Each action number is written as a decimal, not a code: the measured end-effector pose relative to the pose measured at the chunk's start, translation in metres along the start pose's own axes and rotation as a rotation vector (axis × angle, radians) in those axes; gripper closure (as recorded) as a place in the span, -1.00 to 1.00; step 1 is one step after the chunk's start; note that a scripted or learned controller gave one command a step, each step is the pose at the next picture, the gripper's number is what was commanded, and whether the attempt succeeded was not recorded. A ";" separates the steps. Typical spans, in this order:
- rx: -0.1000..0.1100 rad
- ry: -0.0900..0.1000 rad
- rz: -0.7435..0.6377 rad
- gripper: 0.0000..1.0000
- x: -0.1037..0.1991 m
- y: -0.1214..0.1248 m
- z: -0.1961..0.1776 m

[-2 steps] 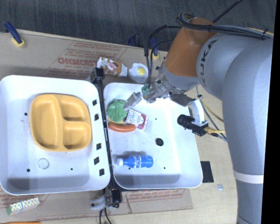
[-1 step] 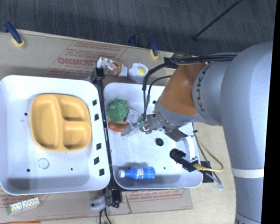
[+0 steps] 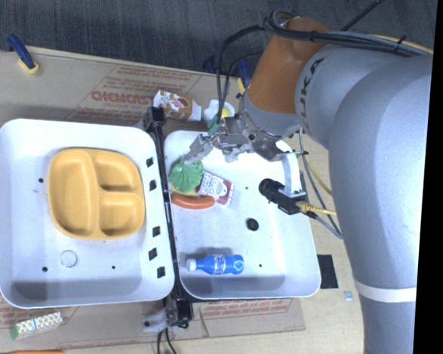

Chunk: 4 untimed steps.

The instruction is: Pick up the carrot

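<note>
Camera view | cardboard-topped bench (image 3: 122, 90) | two white bins (image 3: 23, 196) | dark carpet behind | claw (image 3: 196, 154) state: cannot tell

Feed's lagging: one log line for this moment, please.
gripper: above carrot's leafy top | orange carrot with green leaves: lying in right white bin | grasp: not seen | blue bottle: same bin

Worktop and items lying directly on it

Worktop (image 3: 122, 82) covered with brown printed cardboard. Two shallow white bins side by side, touching: left bin (image 3: 14, 218), right bin (image 3: 290, 279). Small printed carton (image 3: 173, 105) at far edge behind the bins' junction. Patterned packet (image 3: 37, 324) near front-left corner, just below left bin. Blue clamp (image 3: 22, 52) at far-left corner.
</note>
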<state>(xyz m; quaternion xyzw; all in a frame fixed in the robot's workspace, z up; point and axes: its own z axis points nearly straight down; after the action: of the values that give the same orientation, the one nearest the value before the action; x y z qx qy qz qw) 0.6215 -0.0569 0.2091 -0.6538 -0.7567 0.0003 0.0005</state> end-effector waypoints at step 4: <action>-0.001 0.000 -0.323 -1.00 0.057 0.035 -0.027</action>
<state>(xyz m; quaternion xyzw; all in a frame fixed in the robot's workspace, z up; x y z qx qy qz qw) 0.6480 0.0046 0.2361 -0.5234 -0.8521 0.0001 0.0001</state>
